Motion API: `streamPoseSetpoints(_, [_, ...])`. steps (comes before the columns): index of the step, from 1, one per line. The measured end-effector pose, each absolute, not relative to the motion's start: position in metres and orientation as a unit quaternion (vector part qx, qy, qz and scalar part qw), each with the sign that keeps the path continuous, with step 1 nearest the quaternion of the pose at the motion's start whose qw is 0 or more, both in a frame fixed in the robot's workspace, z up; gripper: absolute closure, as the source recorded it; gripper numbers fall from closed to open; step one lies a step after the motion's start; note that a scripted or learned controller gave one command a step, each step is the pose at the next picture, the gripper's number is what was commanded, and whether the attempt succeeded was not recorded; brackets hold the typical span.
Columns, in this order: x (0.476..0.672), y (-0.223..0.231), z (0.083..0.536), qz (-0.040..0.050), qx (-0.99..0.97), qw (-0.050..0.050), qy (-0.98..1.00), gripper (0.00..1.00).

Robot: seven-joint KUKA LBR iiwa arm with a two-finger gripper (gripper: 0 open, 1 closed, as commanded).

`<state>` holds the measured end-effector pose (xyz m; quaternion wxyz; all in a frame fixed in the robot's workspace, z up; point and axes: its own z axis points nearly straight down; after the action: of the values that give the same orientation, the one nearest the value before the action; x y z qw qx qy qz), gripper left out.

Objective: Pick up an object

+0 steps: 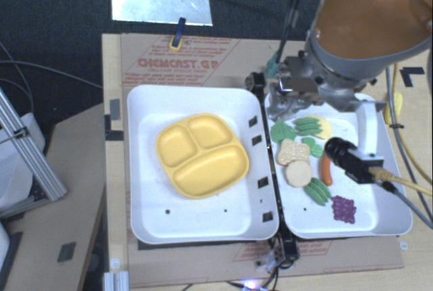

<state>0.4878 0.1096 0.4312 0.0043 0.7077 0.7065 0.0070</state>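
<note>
Camera view, looking down at a slant: the claw (284, 101) sits over the upper left corner of the right bin (379, 215), close to the wall where the two bins meet. Its metal parts crowd together under the grey wrist and the orange band, so the finger spacing cannot be told, and no object is visible between the fingers.

Candidate objects lie just below and to the right of the claw, clustered in the right bin. Nearest is a green leafy piece (283, 130), with a green pea-pod piece (308, 124) beside it. Below these lie a tan cracker-like piece (293, 151), a round pale piece (298, 173), an orange carrot-like piece (326, 171), another green pod (318, 191) and a purple grape cluster (344, 209). A black cylindrical fitting (348, 158) overlaps the right side of the cluster.

Handling judgement: these look like small toy food items, probably light, rigid and smooth. Flat pieces offer little height; grip them across the narrow width. The pieces touch one another, so a closing stroke may push neighbours aside.

The left bin (145, 215) holds a yellow divided plate (201, 154), well apart from the claw.
</note>
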Motion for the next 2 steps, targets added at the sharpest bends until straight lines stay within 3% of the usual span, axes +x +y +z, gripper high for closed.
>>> streamPoseSetpoints(1, [0.487, 0.071, 0.392, -0.0001, 0.708, 0.0, 0.706, 1.0])
streamPoseSetpoints(2, [0.487, 0.119, 0.446, 0.0037, 0.704, 0.002, 0.71, 1.0])
